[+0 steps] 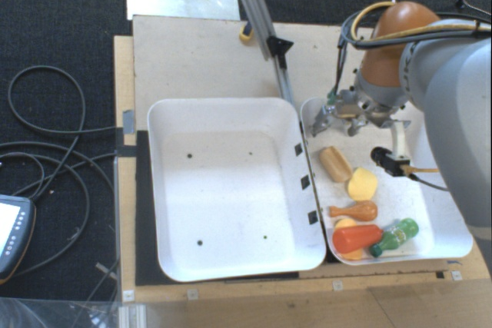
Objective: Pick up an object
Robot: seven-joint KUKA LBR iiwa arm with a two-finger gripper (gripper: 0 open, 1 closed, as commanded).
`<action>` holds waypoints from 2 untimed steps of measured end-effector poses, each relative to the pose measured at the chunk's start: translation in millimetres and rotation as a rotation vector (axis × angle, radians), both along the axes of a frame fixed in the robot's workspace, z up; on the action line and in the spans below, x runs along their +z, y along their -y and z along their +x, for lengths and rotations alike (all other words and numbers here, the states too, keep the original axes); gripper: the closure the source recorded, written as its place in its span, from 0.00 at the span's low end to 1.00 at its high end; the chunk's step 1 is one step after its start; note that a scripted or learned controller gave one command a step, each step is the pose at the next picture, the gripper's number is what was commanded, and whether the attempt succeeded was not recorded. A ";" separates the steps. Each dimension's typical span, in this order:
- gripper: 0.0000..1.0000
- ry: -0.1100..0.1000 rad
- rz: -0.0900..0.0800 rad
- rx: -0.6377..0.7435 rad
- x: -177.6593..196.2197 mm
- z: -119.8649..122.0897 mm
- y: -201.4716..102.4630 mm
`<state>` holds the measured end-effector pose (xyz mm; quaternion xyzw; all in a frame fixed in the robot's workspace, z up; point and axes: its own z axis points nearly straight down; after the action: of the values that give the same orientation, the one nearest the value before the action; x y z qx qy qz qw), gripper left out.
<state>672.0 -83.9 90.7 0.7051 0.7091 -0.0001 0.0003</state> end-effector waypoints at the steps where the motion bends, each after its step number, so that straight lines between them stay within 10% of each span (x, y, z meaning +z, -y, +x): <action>1: 1.00 0.004 0.000 0.002 12.4 1.4 0.1; 2: 1.00 0.008 -0.001 -0.005 73.1 -3.1 6.2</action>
<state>668.9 -90.1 163.9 0.7069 0.7073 0.0026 0.0034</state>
